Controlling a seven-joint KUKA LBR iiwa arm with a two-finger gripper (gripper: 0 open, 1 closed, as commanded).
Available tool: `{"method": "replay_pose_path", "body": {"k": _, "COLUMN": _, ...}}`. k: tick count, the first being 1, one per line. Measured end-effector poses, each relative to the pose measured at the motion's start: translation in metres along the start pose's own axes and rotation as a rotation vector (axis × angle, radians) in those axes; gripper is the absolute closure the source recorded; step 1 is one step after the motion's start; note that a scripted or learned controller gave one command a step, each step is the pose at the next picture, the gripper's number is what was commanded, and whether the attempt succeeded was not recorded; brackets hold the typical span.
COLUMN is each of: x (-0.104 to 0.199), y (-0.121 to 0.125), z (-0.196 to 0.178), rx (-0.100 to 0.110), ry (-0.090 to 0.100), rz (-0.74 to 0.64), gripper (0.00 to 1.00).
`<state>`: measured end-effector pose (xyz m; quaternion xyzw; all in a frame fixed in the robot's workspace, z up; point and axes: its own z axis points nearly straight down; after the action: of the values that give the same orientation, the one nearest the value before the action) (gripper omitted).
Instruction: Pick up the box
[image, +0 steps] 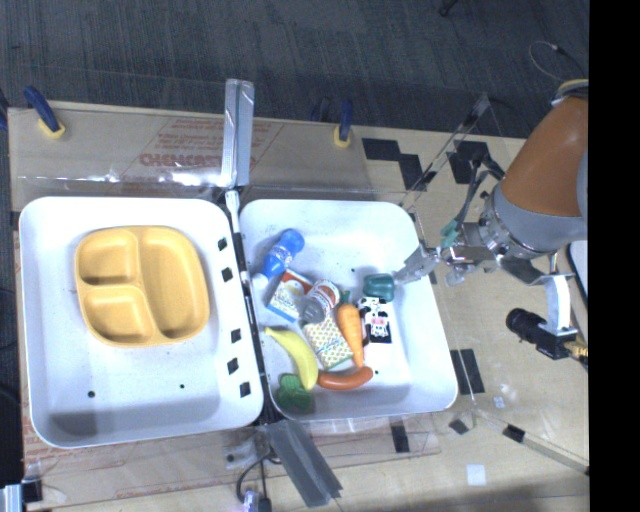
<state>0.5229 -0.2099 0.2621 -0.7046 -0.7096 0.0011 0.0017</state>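
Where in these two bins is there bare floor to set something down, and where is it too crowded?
In the left bin, bare floor runs below the yellow tray and down its right side. In the right bin, the back strip behind the blue bottle is bare. The middle is crowded: box, carrot and banana are packed together.

Two white bins (60, 400), one yellow tray (142, 282), one banana (297, 355), one carrot (349, 328), one blue bottle (281, 250).

A divided tray (140, 282) lies in the left bin (60, 400), while the right bin (425, 370) holds a bottle (281, 252) toward its far-left corner, a box (286, 297) just in front, and a banana (297, 356) near its front-left corner.
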Motion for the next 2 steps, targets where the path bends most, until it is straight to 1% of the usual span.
{"method": "replay_pose_path", "body": {"k": 1, "x": 0.0, "y": 0.0, "z": 0.0, "rx": 0.0, "ry": 0.0, "rz": 0.0, "gripper": 0.0}}
{"method": "replay_pose_path", "body": {"k": 2, "x": 0.091, "y": 0.031, "z": 0.105, "rx": 0.002, "ry": 0.0, "rz": 0.119, "gripper": 0.0}}
